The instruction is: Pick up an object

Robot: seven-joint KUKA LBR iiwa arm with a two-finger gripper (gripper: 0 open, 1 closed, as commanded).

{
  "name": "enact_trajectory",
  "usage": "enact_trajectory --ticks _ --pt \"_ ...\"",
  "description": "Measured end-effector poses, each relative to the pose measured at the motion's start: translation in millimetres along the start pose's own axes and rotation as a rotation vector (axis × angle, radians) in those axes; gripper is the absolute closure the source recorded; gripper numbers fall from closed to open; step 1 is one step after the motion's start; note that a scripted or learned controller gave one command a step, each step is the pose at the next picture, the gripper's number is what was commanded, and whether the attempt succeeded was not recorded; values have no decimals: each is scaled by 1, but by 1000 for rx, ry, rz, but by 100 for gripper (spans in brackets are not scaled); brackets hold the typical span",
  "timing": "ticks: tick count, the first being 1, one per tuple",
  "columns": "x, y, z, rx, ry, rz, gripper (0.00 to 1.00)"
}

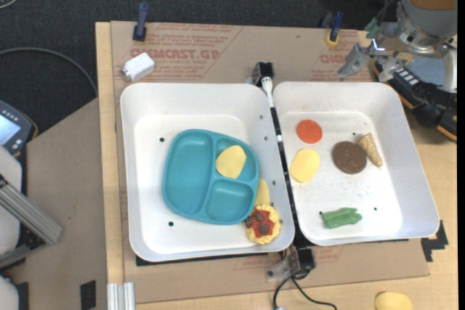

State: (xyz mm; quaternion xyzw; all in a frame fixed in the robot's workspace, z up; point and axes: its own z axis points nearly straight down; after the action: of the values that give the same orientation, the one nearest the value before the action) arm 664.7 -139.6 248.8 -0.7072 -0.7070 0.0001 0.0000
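The gripper (363, 58) hangs beyond the right bin (414, 156); I cannot tell its grip state. Nearest below it lies the orange disc (309, 131): descend centred, perhaps avoiding 2 neighbours.

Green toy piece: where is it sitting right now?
The green piece lies in the right bin, near its front edge, below the brown disc and the yellow oval, apart from both.
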Motion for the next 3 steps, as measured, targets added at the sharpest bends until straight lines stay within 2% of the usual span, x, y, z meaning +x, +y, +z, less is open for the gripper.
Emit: enact_trajectory --ticks 1,2,3 --pt "0 1 -11 -4 -1 -1 100" --pt "46 -28 -7 3 2 -4 100" --pt "185 -69 -43 -2 7 -16 100"
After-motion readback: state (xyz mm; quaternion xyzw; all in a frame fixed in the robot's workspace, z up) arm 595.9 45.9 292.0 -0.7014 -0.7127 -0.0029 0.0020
